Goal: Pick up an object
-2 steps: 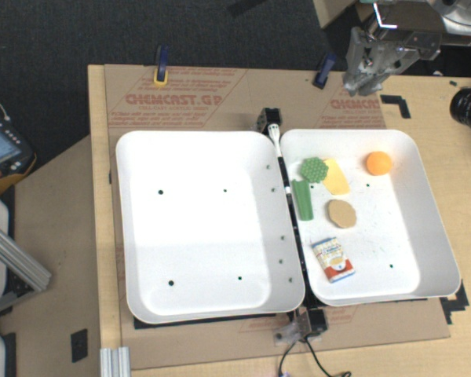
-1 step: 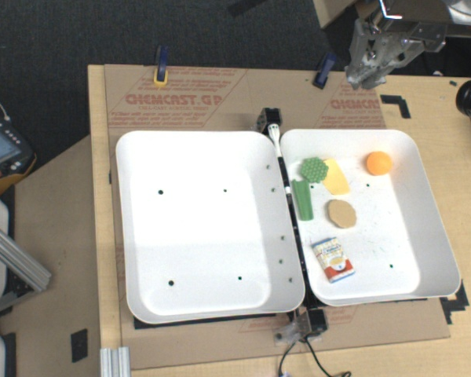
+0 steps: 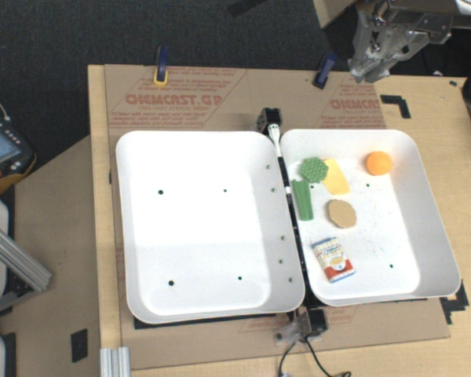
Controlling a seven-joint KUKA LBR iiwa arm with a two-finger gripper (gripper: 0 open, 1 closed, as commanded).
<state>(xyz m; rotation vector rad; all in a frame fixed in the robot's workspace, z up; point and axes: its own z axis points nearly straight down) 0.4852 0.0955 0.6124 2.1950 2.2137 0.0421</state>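
Pincer [image 3: 369, 71] hangs at 1 o'clock, beyond the right bin [image 3: 424, 210] rim; can't tell its state. Orange ball [image 3: 379, 162] lies in that bin, at 6 o'clock of pincer, well apart. Green brush [image 3: 308, 183], yellow piece [image 3: 337, 178], tan disc [image 3: 342, 214], small carton [image 3: 332, 259] at its 7 o'clock.

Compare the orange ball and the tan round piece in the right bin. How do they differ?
The orange ball is bright orange and looks like a sphere; the tan piece is dull brown and looks flat. The ball lies near the bin's far right corner, apart from the other things; the tan piece lies nearer the middle, just below the yellow piece. Both rest in the right bin, untouched.
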